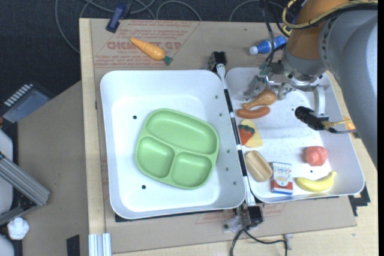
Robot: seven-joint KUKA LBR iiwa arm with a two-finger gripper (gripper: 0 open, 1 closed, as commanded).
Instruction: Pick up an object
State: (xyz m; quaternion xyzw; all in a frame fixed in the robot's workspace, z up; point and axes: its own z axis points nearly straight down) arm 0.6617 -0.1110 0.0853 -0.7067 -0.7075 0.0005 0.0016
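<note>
My gripper (pixel 262 86) is low over the far left part of the right bin (pixel 354 172), the grey arm coming in from the right. Right under it lies a brown, bread-like piece (pixel 267 97), touching or nearly touching the gripper. Just in front of that is a red sausage (pixel 253 110). Nearer the camera sit a yellow and red fruit piece (pixel 249 133), a tan bread roll (pixel 258 165), a small carton (pixel 281 177), a banana (pixel 315 183) and a pink-red lump (pixel 315 155).
The left bin (pixel 120 99) holds a green divided plate (pixel 177 147). On the bench behind the bins lie a toy carrot (pixel 150 49), a blue clip (pixel 117 17) and a blue-and-white bottle (pixel 267 45). Black clamps (pixel 218 60) join the bins.
</note>
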